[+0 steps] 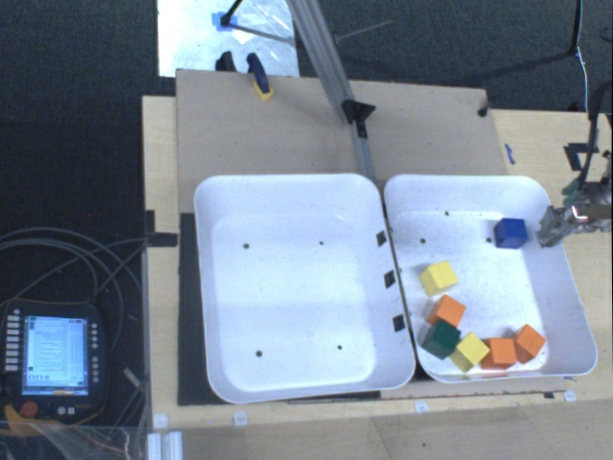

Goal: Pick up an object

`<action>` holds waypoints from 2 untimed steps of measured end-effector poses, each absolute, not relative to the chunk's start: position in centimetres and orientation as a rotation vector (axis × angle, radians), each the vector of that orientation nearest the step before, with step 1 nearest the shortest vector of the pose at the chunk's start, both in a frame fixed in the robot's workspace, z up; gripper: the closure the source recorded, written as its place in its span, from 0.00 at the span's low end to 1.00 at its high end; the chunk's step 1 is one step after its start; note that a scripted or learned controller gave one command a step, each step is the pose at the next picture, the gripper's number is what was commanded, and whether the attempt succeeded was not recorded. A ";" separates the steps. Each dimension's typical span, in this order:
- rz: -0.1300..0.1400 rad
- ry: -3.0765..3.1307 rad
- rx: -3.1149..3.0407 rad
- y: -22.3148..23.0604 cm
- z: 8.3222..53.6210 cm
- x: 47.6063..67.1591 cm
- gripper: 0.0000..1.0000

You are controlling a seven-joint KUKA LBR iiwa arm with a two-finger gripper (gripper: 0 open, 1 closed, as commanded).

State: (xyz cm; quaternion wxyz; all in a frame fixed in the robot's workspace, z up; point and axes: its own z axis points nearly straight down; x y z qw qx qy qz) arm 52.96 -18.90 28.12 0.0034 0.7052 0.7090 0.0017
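Several coloured blocks lie in the right bin [565,286]. A blue block [510,233] sits near its upper right. A yellow block [439,278] lies mid-left, with an orange block [446,310] and a dark green block [442,338] below it. Along the front wall lie another yellow block [470,351] and two orange blocks [501,352] [529,343]. My gripper [556,228] enters from the right edge, just right of the blue block, over the bin's right rim. Nothing shows between its fingers.
The left bin [206,257] stands beside the right one on a brown board. A grey pole [326,51] slants across the board's back. A teach pendant [53,357] with cables lies on the floor at lower left.
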 end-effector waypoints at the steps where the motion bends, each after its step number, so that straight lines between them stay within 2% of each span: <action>1: 0.003 2.231 2.209 -14.7 27.4 53.7 1.00; 2: 0.004 2.233 2.210 -9.9 26.3 53.6 1.00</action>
